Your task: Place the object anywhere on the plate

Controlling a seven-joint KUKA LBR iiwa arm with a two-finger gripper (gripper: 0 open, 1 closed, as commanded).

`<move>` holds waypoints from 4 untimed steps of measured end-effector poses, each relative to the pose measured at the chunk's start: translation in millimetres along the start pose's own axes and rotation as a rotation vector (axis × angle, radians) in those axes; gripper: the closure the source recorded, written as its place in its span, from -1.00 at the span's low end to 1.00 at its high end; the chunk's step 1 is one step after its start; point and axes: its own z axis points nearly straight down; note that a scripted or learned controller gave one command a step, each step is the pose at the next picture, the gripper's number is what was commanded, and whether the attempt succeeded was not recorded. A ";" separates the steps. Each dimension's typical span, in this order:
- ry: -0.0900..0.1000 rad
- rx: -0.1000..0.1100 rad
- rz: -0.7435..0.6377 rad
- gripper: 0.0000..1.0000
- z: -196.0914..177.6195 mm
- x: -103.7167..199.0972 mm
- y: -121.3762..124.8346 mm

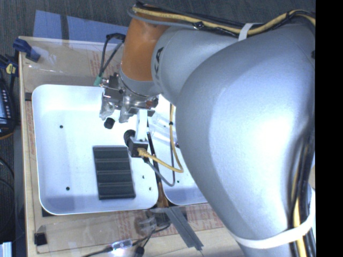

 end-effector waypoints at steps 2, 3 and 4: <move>-0.001 -0.003 -0.382 1.00 -12.7 103.2 42.6; -0.003 0.000 -1.089 1.00 6.8 116.3 39.4; -0.003 0.000 -1.205 1.00 128.5 52.7 -0.9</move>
